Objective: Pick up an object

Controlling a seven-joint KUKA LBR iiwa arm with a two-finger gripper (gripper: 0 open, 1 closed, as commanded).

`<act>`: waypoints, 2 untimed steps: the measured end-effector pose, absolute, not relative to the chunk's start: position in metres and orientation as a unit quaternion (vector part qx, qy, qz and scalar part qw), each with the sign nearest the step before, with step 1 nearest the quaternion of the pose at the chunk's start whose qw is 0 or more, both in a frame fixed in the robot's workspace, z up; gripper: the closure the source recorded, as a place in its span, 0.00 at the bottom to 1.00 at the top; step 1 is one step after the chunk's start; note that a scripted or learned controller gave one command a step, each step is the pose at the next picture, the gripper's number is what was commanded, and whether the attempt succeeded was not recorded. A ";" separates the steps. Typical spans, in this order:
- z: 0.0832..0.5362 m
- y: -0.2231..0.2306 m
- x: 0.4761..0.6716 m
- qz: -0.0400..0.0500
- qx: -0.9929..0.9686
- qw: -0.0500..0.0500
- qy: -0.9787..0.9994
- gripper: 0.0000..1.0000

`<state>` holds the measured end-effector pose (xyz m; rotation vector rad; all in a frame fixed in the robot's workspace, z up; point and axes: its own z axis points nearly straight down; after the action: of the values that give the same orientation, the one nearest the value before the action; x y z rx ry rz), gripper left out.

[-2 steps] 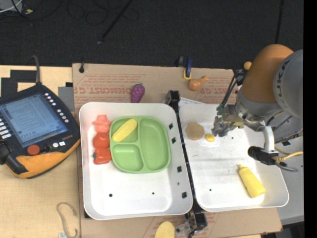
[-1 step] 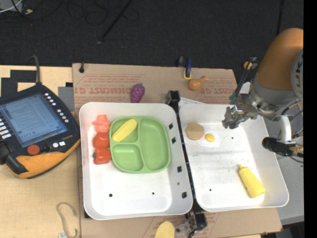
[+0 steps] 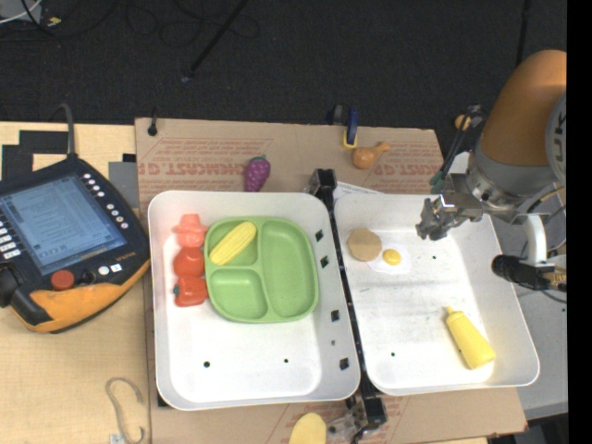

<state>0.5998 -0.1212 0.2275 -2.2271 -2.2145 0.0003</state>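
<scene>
Yellow bottle (image 3: 469, 338) lies tilted in the right bin (image 3: 518, 359); gripper (image 3: 435, 222) hovers over its far edge, grasp unreadable from here.

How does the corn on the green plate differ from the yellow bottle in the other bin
The corn lies in a compartment of the green plate in the left bin; the yellow bottle lies on the right bin's bare floor. The corn is ridged, the bottle smooth with a narrow neck. Both are yellow, lie flat, and are apart from the gripper.
</scene>
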 end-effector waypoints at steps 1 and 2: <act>0.220 -0.076 0.595 0.001 -0.706 0.002 -0.708 1.00; 0.218 -0.021 0.586 0.001 -0.706 0.003 -0.708 1.00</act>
<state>0.5863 -0.0207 0.2177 -2.2137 -2.2217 0.0020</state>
